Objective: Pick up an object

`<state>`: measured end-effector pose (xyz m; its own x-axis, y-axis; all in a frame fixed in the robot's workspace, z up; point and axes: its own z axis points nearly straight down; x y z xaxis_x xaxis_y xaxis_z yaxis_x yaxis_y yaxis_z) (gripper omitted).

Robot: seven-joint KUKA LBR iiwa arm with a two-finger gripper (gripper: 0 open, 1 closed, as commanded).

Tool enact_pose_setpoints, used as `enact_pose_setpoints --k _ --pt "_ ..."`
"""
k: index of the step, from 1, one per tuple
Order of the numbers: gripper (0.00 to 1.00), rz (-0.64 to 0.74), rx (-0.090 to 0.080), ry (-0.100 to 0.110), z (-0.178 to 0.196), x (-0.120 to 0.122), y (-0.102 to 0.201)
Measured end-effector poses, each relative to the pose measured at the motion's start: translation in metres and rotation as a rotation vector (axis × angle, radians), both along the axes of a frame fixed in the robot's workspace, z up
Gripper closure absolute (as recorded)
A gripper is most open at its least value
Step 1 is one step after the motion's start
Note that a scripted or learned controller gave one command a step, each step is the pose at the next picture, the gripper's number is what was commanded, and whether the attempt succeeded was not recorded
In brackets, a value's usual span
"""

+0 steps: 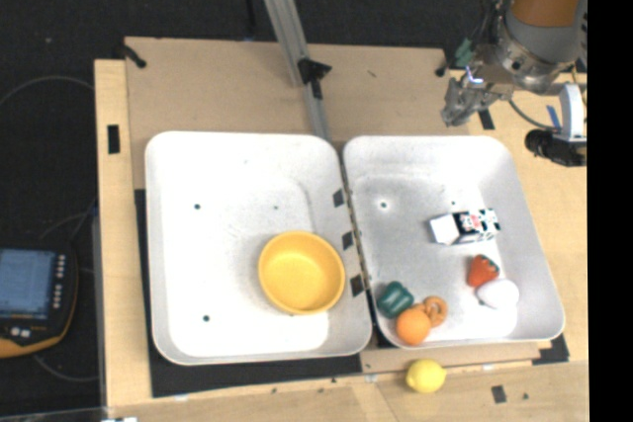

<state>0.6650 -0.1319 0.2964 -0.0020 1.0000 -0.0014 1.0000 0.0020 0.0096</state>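
Item: small white box (pixel 464 226) with black and red markings, lain in the right bin (pixel 415 163), long axis running left-right, slightly tilted. Gripper (pixel 463 104) is seen beyond the bin's far edge.

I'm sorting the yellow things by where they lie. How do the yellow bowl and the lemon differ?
The yellow bowl sits inside the left bin; the lemon lies outside both bins, on the bench in front of the right bin. The bowl is far larger than the lemon. The bowl is open and hollow; the lemon is a solid rounded fruit. Both are yellow.
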Motion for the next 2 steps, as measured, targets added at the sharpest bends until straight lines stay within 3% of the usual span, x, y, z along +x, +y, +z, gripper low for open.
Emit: enact_pose_setpoints --k 2 --pt "1.0 0.003 0.002 0.01 -0.014 -0.048 0.096"
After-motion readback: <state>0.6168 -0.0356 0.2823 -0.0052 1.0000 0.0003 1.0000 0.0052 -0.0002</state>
